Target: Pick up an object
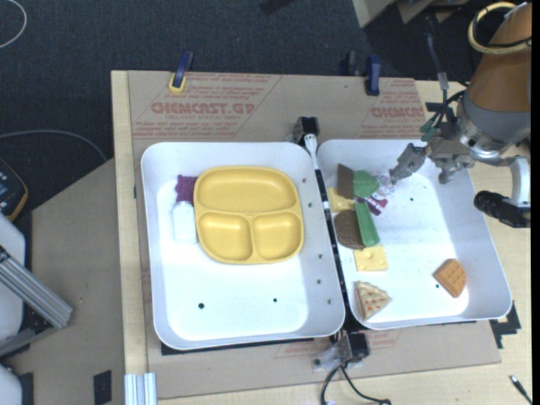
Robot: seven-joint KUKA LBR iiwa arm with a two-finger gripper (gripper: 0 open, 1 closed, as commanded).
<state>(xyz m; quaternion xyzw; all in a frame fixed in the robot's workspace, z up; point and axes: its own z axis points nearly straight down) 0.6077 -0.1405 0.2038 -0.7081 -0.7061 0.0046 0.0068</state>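
You see a dark carpet floor around the desk, which is covered with brown cardboard held by clamps.

right bin centre bare, toys crowd left wall
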